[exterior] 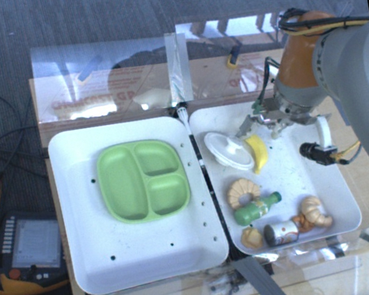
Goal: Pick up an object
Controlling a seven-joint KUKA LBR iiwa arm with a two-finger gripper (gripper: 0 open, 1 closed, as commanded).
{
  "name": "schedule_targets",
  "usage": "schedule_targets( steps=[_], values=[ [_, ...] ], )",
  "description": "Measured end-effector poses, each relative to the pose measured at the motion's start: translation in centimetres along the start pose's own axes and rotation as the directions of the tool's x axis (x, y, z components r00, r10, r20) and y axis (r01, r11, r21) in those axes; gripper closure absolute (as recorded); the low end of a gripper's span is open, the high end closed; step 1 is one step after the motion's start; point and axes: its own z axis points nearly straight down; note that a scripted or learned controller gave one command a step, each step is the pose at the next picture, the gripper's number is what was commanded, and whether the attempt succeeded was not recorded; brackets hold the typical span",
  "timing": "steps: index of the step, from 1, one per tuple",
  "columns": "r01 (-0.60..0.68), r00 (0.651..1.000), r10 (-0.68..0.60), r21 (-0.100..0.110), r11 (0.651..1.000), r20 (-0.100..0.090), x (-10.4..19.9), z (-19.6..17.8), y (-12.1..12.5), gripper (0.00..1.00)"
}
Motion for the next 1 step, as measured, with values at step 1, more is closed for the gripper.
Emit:
schedule_targets(
  steps=[1],
  values=[
    [0.003, 1.000, -0.003, 0.001, 1.000, 0.001, -0.26, 0.05, 0.51, 0.00]
  ],
)
